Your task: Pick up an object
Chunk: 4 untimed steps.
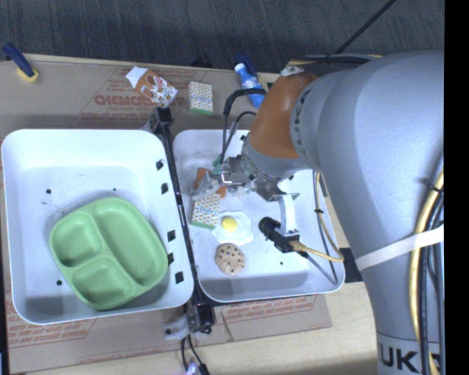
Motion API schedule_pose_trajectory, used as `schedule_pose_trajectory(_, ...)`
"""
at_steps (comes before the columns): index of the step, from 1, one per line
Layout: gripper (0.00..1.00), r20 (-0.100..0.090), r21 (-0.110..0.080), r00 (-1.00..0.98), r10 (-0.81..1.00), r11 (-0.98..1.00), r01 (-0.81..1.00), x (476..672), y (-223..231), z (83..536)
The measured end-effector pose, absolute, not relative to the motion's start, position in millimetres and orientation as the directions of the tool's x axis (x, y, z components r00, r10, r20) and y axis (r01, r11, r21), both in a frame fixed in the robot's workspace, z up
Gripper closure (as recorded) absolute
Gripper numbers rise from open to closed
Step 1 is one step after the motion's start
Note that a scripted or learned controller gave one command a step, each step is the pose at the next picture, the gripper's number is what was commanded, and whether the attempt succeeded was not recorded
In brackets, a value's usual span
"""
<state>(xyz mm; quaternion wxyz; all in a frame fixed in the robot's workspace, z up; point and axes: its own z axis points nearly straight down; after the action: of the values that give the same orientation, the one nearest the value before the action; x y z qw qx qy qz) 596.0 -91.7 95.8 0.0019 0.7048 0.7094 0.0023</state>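
Two bins sit side by side on my bench: the left bin point(16, 209) carries a green tray point(108, 252) with three compartments, lying toward its near side. The right bin point(320, 283) has the small things. I see a fried egg point(232, 226) near the middle, a cookie point(230, 258) just beyond it on the near side, and a patterned card point(206, 208) touching the egg's left edge. An orange piece point(201, 178) lies farther back, close to the bin's left wall. The arm point(352, 155) comes in from the right, and its orange band point(275, 123) hangs over the far part of the right bin. The gripper point(233, 172) is low over that bin's far left part, close to the orange piece and the card; I cannot tell how it is set. Beyond the bins, on the cardboard, lie a wrapper point(152, 88), a small packet point(201, 98) and a blue tube point(248, 80).
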Motion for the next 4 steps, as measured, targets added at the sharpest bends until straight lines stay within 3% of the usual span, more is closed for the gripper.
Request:
schedule_pose_trajectory(1, 1.0, 0.001, 0.009, -0.01, 1.0, 0.01, 1.0, 597.5, -91, 108)
schedule_pose_trajectory(2, 1.0, -0.002, 0.002, -0.004, 1.0, 0.004, 1.0, 549.9, -176, 235)
schedule_pose_trajectory(3, 1.0, 0.001, -0.002, -0.007, 1.0, 0.007, 1.0, 541.7, -135, 241)
schedule_pose_trajectory(4, 1.0, 0.0, -0.003, -0.007, 1.0, 0.007, 1.0, 476.6, -90, 245)
